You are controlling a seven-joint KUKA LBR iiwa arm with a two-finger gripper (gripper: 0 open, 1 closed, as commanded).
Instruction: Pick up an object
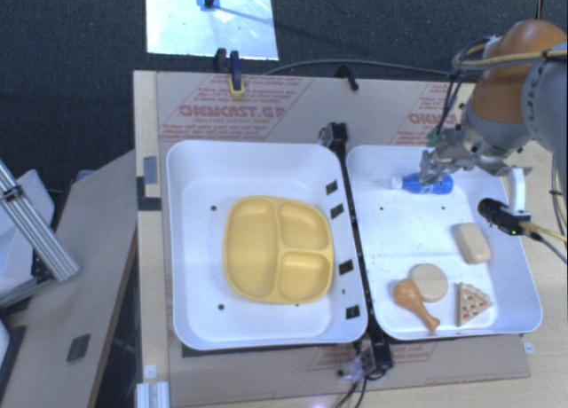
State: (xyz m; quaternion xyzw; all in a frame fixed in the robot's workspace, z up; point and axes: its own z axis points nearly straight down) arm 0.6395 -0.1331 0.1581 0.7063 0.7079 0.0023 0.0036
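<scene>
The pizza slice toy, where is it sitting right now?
The triangular toy pizza slice lies in the near right corner of the right white bin, just right of the round tan cookie and the toy chicken drumstick.

Right-hand bin: a small blue object with a white tip (424, 184) lies flat near the far wall. Nearer the front lie a pale oblong bread-like block (473, 242), a round beige disc (430, 281) touching a tan toy drumstick (415, 302), and a triangular toy pizza slice (471, 303).
</scene>
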